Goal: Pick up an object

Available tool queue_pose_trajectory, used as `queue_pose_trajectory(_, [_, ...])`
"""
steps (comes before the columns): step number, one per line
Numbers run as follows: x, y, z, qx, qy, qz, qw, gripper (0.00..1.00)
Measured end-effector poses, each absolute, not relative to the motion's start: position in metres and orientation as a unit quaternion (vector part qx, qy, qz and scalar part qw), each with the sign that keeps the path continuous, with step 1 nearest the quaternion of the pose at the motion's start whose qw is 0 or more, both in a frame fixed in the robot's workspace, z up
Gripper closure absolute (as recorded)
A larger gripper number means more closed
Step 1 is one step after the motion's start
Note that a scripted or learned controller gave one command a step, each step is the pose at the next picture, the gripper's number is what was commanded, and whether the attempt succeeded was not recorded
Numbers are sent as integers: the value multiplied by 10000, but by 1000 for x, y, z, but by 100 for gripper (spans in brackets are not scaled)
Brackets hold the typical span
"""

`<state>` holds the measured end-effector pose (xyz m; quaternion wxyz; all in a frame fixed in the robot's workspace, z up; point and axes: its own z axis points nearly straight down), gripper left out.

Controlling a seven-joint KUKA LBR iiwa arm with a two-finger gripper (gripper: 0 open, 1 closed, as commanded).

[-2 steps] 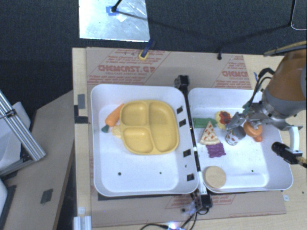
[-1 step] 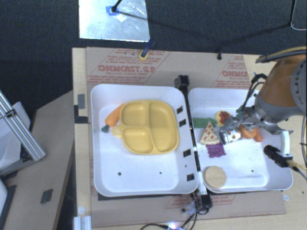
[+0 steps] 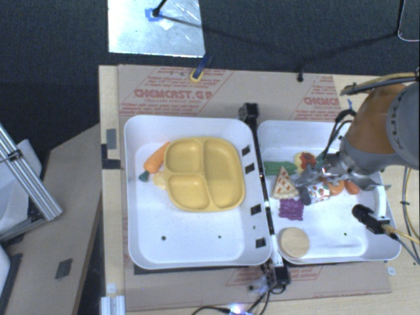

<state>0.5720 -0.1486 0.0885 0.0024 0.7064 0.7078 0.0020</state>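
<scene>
Little to go on about the claw (image 3: 307,177) itself: sits low in the right bin (image 3: 328,238), toward its left-centre, and cannot tell from this slant whether spread or pressed together. Nothing visibly pinched, so judging the step as the reach-down, with the lift not yet done. Just on the near side: a white and red can-like toy (image 3: 319,193), lying tilted, probably the target, though hard to be sure at this size. Just left: a pizza-slice toy (image 3: 284,184); nearer than that, a purple bunch (image 3: 291,209); nearer again, close to the near wall, a round tan disc (image 3: 294,241). Farther out: a green piece (image 3: 278,167) to the far left, a red and yellow piece (image 3: 305,159) on the far side, orange bits (image 3: 336,188) to the right. Well apart, over in the left bin (image 3: 151,235): a yellow divided plate (image 3: 200,174) with a carrot toy (image 3: 155,157) against its far-left rim. Next move, as a judgement: needs settling squarely over one toy, closing firmly, then rising straight up; calls for care in the crowding, since could easily nudge the pizza-slice toy or catch two pieces at once.
</scene>
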Motion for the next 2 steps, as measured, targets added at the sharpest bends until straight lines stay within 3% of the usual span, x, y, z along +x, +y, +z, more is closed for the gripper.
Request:
queue_pose_trajectory(1, [574,-152,102,7068,7074,31,105,100])
queue_pose_trajectory(2, [579,-152,166,7055,7087,21,33,100])
